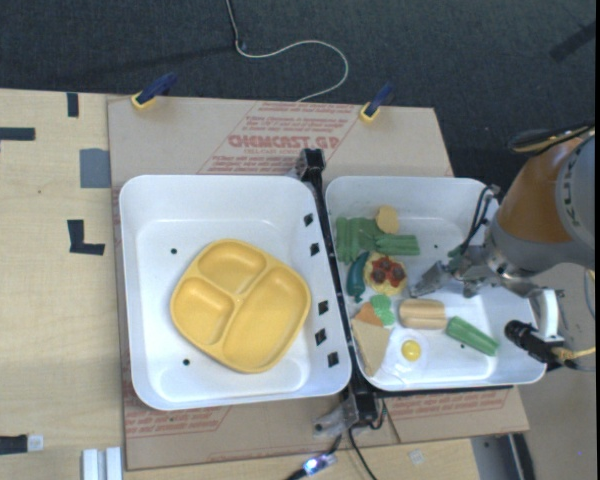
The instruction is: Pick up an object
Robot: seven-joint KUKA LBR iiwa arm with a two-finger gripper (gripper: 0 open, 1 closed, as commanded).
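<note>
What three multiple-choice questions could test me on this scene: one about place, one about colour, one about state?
1. Where does the yellow plastic divided plate lie?
A. left white bin
B. right white bin
C. brown cardboard sheet

2. What colour is the long pickle-shaped toy?
A. red
B. green
C. blue

3. The end effector is
A. over the plate
B. over the right bin
C. off the bench

Key: A, the plate sits alone there; B, it is plainly green; B, it hangs by the toy food.

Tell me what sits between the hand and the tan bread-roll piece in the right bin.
Nothing visible does. The hand hangs just above the tan roll, with bare white bin floor between them.
</note>
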